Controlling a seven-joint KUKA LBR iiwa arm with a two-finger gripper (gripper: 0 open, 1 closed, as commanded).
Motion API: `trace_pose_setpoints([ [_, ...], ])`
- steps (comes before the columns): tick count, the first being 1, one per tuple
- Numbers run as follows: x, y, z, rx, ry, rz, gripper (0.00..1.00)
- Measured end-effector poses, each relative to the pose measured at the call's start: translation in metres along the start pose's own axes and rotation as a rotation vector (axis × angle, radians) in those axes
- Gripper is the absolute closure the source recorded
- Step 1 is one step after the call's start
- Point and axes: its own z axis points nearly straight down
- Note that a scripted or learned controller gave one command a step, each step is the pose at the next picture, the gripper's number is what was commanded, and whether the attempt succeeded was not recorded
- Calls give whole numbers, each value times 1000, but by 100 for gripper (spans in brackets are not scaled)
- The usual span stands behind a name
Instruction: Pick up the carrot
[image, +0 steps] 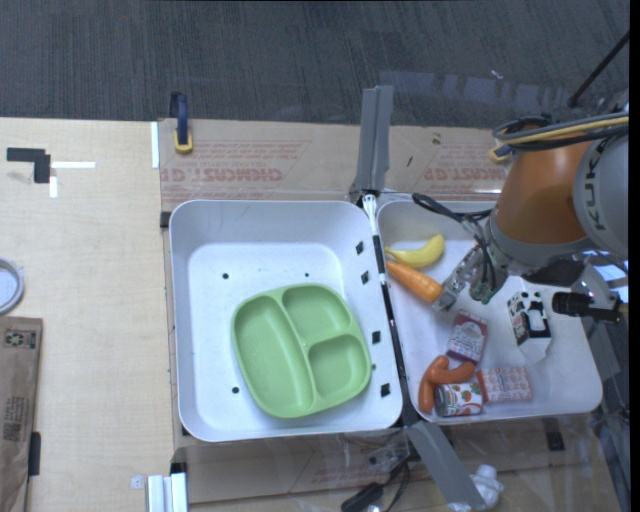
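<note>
The orange carrot (413, 280) lies on its side in the right bin (570, 400), close to the divider, with its thick end pointing toward the lower right. Just behind it rests a yellow banana (420, 250). My gripper (467, 289) hangs low over the bin, just right of the carrot's thick end. Its fingers (453, 281) stand apart and open, the left one beside or touching the carrot's tip. Nothing sits between them. The grey arm with its orange band (540, 200) reaches in from the right.
In front of the gripper lie a red-and-white packet (466, 338), a sausage (434, 376), a small can (459, 399) and a red box (507, 383). A black-and-white item (528, 318) sits to the right. A green divided plate (302, 348) occupies the left bin (200, 300).
</note>
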Motion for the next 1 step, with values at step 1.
trace_pose_setpoints([
  [1, -35, 49, -91, 0, 0, -220, 100],
])
